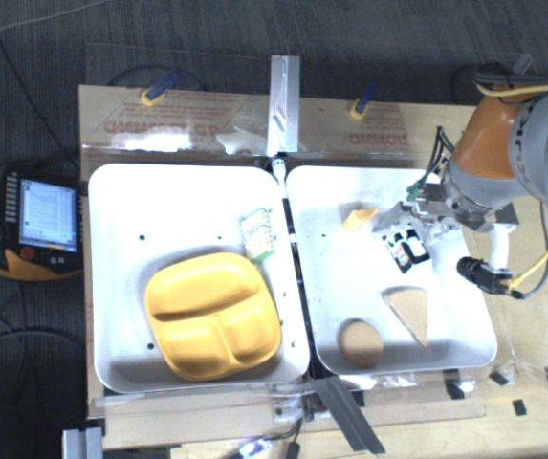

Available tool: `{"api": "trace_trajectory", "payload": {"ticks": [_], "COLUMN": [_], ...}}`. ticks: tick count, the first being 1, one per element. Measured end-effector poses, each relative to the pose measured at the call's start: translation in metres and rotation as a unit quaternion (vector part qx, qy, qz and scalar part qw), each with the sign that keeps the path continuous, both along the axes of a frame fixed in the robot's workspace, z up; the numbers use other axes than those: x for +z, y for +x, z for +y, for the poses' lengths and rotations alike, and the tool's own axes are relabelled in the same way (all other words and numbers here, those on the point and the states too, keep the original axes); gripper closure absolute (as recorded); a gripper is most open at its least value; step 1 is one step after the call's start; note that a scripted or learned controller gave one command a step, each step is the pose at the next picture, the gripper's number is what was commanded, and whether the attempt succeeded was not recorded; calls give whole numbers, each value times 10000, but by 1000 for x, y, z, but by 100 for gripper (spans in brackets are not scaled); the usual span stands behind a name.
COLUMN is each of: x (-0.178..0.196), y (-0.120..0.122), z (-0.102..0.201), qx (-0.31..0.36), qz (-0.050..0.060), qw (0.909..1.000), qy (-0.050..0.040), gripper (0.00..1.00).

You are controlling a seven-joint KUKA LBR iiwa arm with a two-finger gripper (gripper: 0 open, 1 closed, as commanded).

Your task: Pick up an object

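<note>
Reaching into the right bin (465, 347) from the surface's right edge, the claw (405, 247) hangs, we judge, nearest the small yellow wedge (358, 219) just beside it toward the bins' shared wall; we cannot tell its grip state.

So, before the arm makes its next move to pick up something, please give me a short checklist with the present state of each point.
1. Objects available in the right bin: ok. A yellow piece, a tan wedge and a round brown object lie there.
2. End effector over the right bin: ok, between the yellow piece and the tan wedge.
3. Object between its fingers: cannot tell.
4. Targets apart from each other: ok, none touch.
5. Round brown object away from the wall: not ok, it sits near the front rim.
6. Left bin contents away from the arm: ok, the yellow tray and small packet lie there.
</note>
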State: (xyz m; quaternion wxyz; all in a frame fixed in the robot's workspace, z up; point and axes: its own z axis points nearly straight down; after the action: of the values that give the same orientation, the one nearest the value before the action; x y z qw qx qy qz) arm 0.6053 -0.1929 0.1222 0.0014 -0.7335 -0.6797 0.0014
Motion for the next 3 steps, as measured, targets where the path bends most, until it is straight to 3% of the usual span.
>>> {"api": "trace_trajectory", "payload": {"ticks": [1,2,3], "x": [-28,-18,64], "y": [-8,-7,-23], "z": [-8,-7,28], "qx": [-145,-142,-410], "qz": [-15,-21,-6], "qw": [9999,9999,9992], "qy": [12,21,0], "gripper": [0,100,100]}}
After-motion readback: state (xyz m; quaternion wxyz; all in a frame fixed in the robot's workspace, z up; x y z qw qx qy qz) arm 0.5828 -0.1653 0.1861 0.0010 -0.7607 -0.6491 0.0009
